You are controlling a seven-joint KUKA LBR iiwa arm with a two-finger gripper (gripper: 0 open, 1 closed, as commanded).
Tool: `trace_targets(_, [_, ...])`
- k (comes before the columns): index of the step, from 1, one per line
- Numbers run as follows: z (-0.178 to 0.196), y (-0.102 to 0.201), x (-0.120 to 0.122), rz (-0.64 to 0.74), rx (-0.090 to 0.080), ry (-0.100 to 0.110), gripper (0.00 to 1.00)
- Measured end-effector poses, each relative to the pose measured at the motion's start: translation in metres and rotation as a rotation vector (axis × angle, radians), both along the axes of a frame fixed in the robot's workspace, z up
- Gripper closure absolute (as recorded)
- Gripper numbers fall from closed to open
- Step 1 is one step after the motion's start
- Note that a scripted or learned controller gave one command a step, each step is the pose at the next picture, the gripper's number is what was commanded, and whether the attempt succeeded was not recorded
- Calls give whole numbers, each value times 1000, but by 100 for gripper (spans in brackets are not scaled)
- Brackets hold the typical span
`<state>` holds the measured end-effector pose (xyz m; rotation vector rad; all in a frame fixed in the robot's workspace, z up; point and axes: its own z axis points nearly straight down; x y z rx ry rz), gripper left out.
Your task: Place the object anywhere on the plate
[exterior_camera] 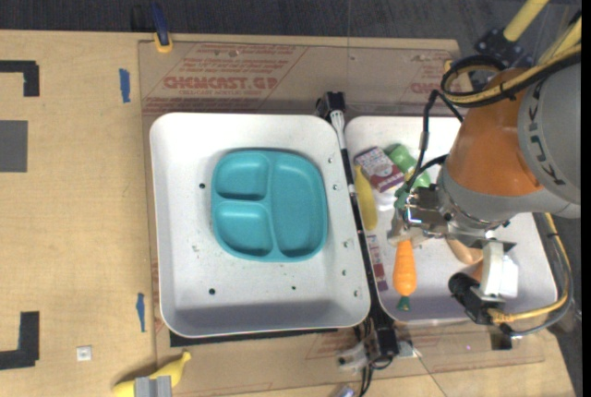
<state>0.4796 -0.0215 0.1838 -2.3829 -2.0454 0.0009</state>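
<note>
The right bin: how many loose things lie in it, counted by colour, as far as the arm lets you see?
Orange plastic carrot: 1
Yellow banana-like piece: 1
Purple-and-white small box: 1
Green rounded toy: 1
Total: 4 visible; the arm hides part of the shallow white bin.

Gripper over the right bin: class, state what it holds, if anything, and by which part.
It cannot be told. The gripper sits right above the carrot's top end, but no grip on it is visible.

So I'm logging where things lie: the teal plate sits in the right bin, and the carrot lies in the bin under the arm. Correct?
Not quite. The camera view shows the teal plate in the left bin, not the right. The carrot does lie in the bin under the arm.
</note>
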Motion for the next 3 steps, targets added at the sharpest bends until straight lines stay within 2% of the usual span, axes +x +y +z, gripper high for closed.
trace_targets(1, [0, 40, 0, -298, -2, -1, 100])
trace_targets(2, [0, 103, 40, -530, -2, 2, 100])
trace_targets(3, [0, 102, 40, -532, -3, 3, 0])
